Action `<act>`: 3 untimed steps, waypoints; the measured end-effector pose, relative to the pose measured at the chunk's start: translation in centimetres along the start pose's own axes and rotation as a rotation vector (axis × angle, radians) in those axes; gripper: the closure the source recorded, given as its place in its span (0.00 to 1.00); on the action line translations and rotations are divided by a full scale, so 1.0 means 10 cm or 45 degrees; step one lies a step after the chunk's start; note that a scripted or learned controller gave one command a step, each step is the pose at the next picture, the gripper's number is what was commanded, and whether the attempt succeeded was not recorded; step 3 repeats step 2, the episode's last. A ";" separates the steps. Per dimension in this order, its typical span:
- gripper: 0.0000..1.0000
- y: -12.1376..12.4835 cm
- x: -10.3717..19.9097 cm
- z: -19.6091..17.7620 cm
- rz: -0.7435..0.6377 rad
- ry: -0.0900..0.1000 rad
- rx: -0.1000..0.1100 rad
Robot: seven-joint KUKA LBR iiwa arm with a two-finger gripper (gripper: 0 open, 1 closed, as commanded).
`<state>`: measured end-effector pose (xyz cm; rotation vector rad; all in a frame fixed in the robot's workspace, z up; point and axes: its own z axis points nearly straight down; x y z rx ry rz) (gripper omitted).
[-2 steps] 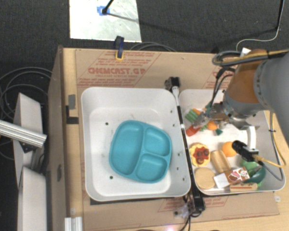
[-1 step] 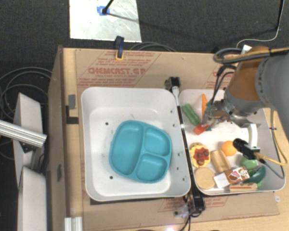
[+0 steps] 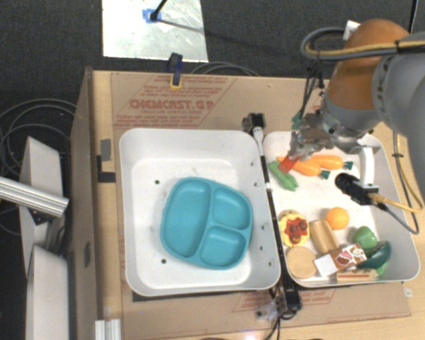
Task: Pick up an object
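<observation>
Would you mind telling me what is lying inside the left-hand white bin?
The left bin holds a blue divided tray, lying flat, its three compartments bare. Whatever may sit beneath the tray is covered, so I cannot tell.
</observation>
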<state>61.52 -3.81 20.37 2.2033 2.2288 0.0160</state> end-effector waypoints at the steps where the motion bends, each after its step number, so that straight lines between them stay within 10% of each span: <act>1: 0.00 -0.03 -0.05 0.06 0.008 -0.003 0.013; 2: 0.00 -0.29 -0.49 1.25 0.019 -0.003 0.023; 3: 0.00 -0.29 -0.49 1.25 0.019 -0.003 0.023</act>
